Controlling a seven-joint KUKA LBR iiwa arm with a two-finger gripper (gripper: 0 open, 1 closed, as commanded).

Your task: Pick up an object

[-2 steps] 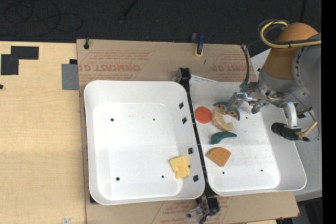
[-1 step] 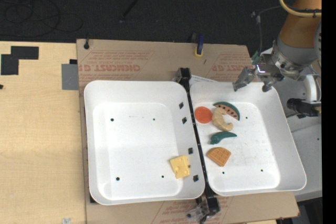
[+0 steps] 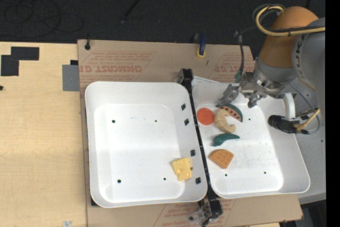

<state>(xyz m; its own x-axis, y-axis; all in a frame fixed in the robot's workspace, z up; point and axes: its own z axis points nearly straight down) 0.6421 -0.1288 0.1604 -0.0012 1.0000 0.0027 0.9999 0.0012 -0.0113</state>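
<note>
Cardboard [image 3: 138, 64] under the two white bins carries red printed lettering that reads mirrored or upside down; the words cannot be made out for certain. In the right bin [image 3: 287, 167] lie a round red-orange piece [image 3: 205, 116], a watermelon slice [image 3: 232, 111], a tan curved piece [image 3: 225, 124], a green pod shape [image 3: 226, 138] and an orange waffle-like wedge [image 3: 221, 158]. The left bin [image 3: 133, 114] holds a yellow cheese block [image 3: 182, 169] near its right wall. The gripper [image 3: 241, 95] hangs over the far part of the right bin, just beyond the watermelon slice, fingers spread apart with nothing between them.
</note>
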